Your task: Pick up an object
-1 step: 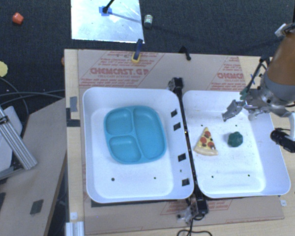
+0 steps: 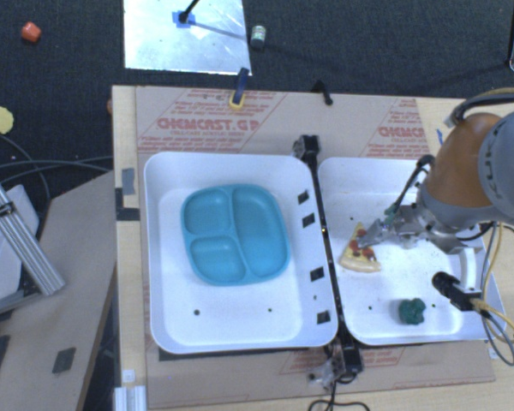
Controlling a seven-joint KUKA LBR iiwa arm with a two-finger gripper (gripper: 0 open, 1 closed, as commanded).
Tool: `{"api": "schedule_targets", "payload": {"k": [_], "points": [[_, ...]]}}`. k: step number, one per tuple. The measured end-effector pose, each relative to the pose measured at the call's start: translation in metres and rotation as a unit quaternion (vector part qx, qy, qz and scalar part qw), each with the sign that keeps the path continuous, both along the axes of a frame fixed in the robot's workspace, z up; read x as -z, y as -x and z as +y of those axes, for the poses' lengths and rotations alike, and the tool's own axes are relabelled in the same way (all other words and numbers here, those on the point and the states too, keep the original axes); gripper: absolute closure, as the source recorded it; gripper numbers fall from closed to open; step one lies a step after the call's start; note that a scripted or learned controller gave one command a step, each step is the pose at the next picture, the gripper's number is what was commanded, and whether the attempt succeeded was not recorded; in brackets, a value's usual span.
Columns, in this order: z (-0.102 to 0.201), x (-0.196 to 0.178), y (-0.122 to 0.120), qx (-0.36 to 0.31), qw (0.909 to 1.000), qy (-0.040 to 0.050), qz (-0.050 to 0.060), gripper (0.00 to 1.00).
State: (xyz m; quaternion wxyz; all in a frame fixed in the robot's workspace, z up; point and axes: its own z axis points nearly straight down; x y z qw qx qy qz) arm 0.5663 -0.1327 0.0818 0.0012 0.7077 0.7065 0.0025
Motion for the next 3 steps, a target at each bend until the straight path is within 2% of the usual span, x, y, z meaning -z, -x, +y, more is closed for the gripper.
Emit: {"api": "schedule_targets", "payload": {"k": [1, 2, 3], "points": [[0.000, -0.017, -0.003, -0.002, 1.0000, -0.0002, -0.003, 1.00], [0.000, -0.027, -0.003, -0.002, 1.0000, 0.0000, -0.004, 1.00], [0.000, -0.027, -0.003, -0.002, 1.0000, -0.0001, -0.003, 0.00]]}}
